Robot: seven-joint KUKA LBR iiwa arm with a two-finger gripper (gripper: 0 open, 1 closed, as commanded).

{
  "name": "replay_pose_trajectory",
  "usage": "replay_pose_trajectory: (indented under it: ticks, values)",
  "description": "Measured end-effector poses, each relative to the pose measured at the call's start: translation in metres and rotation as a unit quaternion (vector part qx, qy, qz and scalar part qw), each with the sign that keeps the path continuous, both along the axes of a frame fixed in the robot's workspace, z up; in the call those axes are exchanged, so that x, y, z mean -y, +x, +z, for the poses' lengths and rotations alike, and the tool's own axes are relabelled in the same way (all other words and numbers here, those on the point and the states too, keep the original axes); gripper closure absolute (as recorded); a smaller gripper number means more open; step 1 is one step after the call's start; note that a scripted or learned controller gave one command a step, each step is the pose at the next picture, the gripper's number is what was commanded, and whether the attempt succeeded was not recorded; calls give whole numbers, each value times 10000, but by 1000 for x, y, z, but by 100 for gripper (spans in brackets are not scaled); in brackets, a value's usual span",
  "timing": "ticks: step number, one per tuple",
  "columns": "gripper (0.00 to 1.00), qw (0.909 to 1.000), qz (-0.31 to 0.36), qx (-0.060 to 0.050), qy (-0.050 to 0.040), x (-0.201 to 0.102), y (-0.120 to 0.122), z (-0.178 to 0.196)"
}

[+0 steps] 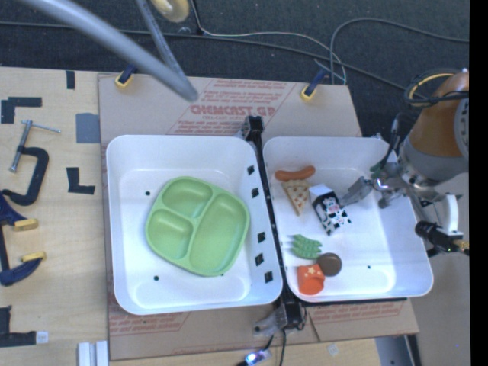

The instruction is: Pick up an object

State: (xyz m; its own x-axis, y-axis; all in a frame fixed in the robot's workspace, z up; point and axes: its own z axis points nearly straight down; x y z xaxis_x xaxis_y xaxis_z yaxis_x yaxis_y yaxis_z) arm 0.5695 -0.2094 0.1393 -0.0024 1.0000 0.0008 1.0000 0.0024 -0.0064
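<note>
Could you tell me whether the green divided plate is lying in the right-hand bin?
No, the green divided plate lies in the left bin, while the right bin holds the small food items.

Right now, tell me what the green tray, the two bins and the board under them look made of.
Green tray: likely moulded plastic, matte with a soft sheen; uniform colour, rounded pressed compartments.
Left bin and right bin: probably thin formed white plastic, semi-gloss; smooth rounded rims and corners.
Board: seemingly cardboard, matte brown with red printed lettering.
</note>
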Motion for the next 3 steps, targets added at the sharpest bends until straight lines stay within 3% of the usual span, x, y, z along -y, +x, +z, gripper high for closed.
replay_pose_trajectory:
  ticks: [1, 2, 3]
  values:
    - [0, 10000, 5, 76, -3, 0, 4, -31]
    - [100, 9999, 7, 124, 10, -2, 8, -18]
    - [100, 10000, -8, 51, -15, 6, 6, 42]
